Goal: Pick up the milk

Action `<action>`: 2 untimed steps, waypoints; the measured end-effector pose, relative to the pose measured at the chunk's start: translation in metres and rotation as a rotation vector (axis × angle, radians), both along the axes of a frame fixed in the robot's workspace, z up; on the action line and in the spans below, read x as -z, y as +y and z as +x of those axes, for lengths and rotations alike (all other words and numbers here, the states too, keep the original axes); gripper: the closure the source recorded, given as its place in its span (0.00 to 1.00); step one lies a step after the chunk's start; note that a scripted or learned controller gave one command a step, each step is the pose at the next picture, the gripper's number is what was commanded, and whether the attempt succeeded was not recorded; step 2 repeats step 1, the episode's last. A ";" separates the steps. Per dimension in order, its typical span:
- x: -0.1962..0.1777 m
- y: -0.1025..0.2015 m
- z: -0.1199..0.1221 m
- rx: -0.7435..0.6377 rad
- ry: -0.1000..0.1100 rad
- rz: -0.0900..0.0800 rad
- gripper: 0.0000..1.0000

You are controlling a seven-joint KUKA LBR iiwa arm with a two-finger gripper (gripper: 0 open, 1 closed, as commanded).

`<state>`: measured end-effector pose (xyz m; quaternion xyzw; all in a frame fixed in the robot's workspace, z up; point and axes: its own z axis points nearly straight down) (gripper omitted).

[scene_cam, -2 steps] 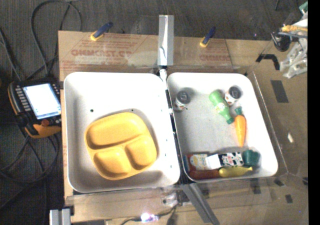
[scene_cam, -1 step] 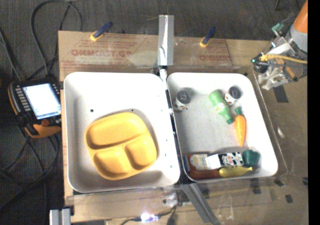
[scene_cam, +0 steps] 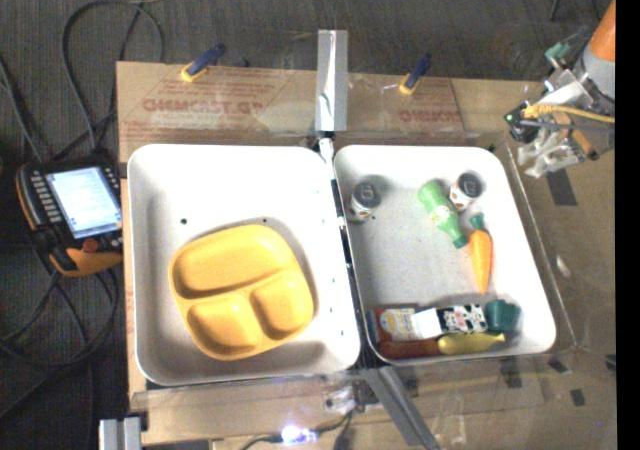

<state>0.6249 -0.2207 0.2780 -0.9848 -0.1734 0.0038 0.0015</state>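
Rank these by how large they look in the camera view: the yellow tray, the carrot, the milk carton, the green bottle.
Largest to smallest:
1. Yellow tray, by far.
2. Milk carton, lying on its side.
3. Carrot and green bottle: they look about alike, so I do not rank them.

A yellow divided tray lies in the left bin; a carrot and green bottle lie in the right bin.

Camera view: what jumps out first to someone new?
The yellow divided tray fills much of the left bin. In the right bin, the milk carton lies on its side along the near wall with other toy food, an orange carrot and a green bottle above it. The gripper hangs outside that bin's far right corner.
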 end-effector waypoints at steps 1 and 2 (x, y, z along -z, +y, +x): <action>-0.021 -0.002 0.033 0.145 -0.004 -0.003 1.00; -0.021 -0.002 0.033 0.145 -0.004 -0.003 1.00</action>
